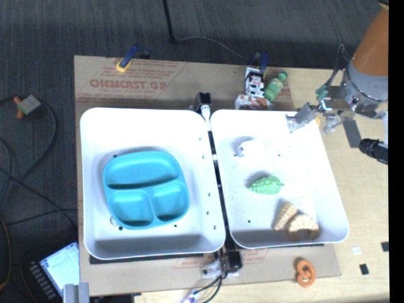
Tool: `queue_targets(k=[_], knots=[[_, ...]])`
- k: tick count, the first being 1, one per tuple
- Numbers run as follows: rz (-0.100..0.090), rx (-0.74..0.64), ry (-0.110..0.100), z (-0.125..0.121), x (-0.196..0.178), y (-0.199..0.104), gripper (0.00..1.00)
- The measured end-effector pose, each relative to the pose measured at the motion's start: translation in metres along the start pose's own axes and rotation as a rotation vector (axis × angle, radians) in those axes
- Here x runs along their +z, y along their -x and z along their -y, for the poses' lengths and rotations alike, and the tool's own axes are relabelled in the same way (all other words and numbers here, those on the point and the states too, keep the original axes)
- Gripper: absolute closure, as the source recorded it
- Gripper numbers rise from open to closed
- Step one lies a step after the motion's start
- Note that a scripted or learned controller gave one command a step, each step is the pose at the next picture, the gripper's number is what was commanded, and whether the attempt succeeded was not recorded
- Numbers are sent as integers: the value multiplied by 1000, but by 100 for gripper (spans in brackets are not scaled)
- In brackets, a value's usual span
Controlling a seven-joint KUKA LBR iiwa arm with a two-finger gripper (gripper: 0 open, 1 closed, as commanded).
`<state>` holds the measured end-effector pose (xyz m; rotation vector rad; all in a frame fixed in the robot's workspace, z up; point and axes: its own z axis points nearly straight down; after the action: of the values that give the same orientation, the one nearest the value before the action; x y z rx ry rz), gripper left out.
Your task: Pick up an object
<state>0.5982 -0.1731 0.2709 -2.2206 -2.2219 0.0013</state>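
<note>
A: Hovering my claw over the right bin's far rim. Open/shut? Can't tell.
B: Target?
A: Green toy, mid-bin, well apart. Risk: it's rounded, may slip if pinched off-centre.

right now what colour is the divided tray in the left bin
Light blue tray, best seen in the camera view, lying in the left bin.

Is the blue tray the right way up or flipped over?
Right way up. The blue tray lies flat in the left bin, its three hollow compartments facing upward with nothing in them.
</note>
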Motion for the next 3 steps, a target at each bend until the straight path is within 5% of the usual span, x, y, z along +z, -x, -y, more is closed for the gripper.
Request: queue_targets(k=[1,2,3], knots=[[2,0,7,14,183,-1,0],[0,1,-1,72,163,-11,0],[6,3,14,111,183,-41,0]])
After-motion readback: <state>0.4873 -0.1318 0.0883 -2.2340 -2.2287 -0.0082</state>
